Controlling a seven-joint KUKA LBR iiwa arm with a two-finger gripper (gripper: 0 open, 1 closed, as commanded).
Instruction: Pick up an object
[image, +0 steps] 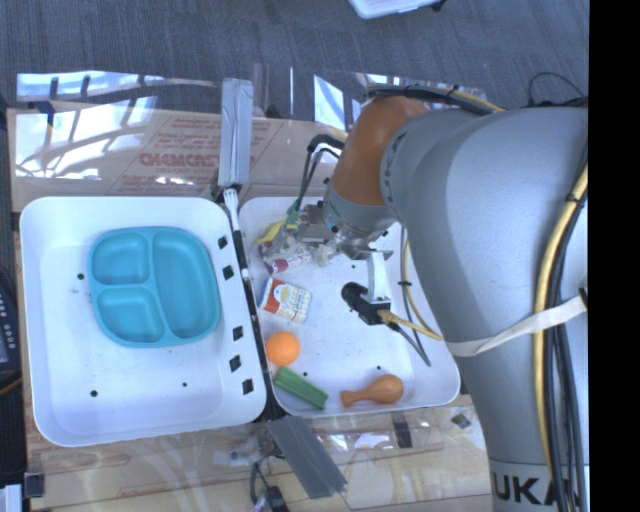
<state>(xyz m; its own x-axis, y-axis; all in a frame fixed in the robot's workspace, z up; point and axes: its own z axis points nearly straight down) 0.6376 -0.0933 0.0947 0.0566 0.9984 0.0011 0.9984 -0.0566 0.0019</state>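
The bench stands on a dark grey carpet, and brown cardboard lies under the two white bins, the right bin (430, 370) and the left bin (50, 300). I reach into the right bin from above, and my gripper (318, 240) is low in its far corner, with the orange band of my wrist above it; my own wrist covers the fingers, so I cannot tell how far they are open or if they have anything. I think I am low here because the things for picking are crowded in this corner. Just beside the gripper, toward the divider, is a yellow item (272, 235), and touching it a small pink and white piece (285, 264); these seem the nearest targets. A little nearer to the camera lies a small carton (286, 300), tilted. Further on are an orange ball (283, 349), a green piece (299, 387) and a tan drumstick toy (374, 391), spread apart along the near wall. Well apart, in the left bin, a blue divided plate (155, 285) lies flat.
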